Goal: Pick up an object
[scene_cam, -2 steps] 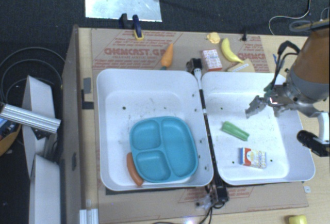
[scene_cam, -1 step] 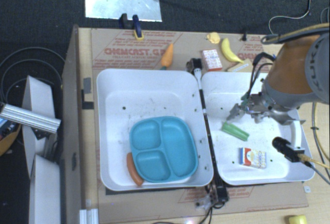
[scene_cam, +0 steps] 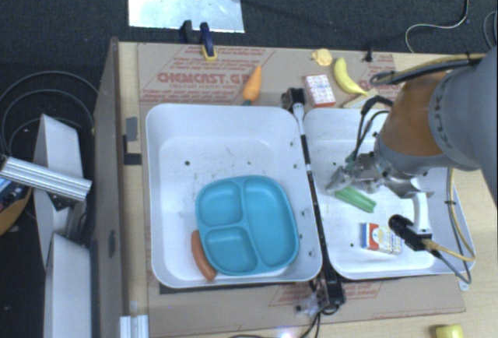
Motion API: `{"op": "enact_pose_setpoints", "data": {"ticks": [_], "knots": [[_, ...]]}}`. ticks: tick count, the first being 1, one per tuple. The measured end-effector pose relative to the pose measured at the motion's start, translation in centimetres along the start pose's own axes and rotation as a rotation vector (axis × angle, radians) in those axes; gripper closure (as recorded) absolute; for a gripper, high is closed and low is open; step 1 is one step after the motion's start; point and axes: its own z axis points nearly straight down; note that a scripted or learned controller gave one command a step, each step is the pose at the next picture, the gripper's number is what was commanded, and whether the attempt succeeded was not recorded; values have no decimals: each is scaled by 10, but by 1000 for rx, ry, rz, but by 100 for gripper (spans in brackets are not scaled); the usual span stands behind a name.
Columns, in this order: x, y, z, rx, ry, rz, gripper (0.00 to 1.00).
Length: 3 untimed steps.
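In the right bin (scene_cam: 334, 143) lie a green block (scene_cam: 356, 198) near the middle and a small white, red and blue carton (scene_cam: 380, 238) toward the front. My gripper (scene_cam: 347, 176) hangs low over that bin, just above and left of the green block, touching or nearly touching its upper end. The grey arm with its orange band (scene_cam: 416, 122) reaches in from the right. The left bin (scene_cam: 179, 142) holds a blue divided plate (scene_cam: 247, 223) and an orange sausage (scene_cam: 202, 255) beside the plate's left front corner.
Behind the bins on the cardboard lie a carrot (scene_cam: 251, 83), a small patterned box (scene_cam: 319, 89), a banana (scene_cam: 346, 78) and a yellow bit (scene_cam: 321, 57). A black clip (scene_cam: 411, 232) on the arm's cable hangs over the carton's right end.
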Motion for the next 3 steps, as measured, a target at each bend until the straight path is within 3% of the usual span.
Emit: {"op": "enact_pose_setpoints", "data": {"ticks": [1,2,3], "knots": [[0,1,-14,-2,0,0,100],[0,1,-14,-3,1,0,0],[-14,-56,-3,3,1,3,0]]}}
